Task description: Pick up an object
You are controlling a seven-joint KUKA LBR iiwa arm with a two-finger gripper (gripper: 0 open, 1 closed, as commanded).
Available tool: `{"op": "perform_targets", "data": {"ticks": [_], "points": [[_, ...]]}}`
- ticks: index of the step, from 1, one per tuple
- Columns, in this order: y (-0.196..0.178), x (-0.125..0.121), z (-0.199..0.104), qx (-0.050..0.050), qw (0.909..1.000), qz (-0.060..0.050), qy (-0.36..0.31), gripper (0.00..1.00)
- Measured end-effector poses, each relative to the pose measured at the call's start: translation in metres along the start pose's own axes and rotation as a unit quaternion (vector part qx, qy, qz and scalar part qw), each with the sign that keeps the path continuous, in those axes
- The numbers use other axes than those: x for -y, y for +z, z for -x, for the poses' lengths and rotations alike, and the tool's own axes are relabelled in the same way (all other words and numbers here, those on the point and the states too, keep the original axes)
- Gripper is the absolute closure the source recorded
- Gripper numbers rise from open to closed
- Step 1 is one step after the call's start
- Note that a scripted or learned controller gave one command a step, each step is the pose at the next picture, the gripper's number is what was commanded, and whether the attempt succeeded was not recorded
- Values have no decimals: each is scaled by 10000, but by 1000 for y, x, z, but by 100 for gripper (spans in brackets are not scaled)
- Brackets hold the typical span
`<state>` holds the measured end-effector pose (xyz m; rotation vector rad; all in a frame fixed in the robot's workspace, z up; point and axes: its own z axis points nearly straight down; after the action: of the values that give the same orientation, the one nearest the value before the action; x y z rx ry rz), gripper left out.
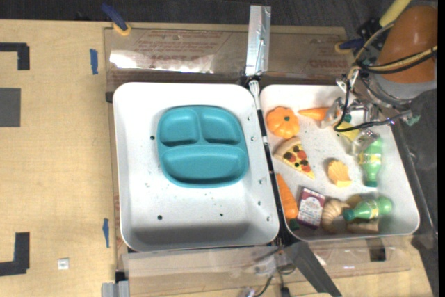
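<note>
Right white bin (410,199), near edge: a green plastic bottle lying on its side (367,209), a tan bread-like piece (332,211), a small red-and-white packet (311,208) and an orange carrot-shaped toy (286,195) are crowded together, partly overlapping. Mid bin: a second green bottle (372,161), a small yellow pastry-like piece (338,172), a toy pizza slice (295,155). Far end: an orange toy pumpkin (282,121) and a small orange cone (313,113). The gripper (350,120) is seen there among cables; its grasp cannot be told. Left white bin (132,115): a teal divided plastic tray (202,145).
</note>
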<state>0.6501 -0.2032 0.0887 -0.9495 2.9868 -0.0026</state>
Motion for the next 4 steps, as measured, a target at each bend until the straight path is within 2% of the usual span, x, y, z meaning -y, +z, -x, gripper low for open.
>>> {"op": "perform_targets", "data": {"ticks": [1, 2, 3, 4], "points": [[-1, -58, -73, 8, 10000, -15, -26, 0], [1, 15, 1, -40, 9994, 110, -324, 0], [0, -59, 45, 18, 10000, 7, -97, 0], [-2, -115, -30, 17, 9992, -15, -397, 0]]}}
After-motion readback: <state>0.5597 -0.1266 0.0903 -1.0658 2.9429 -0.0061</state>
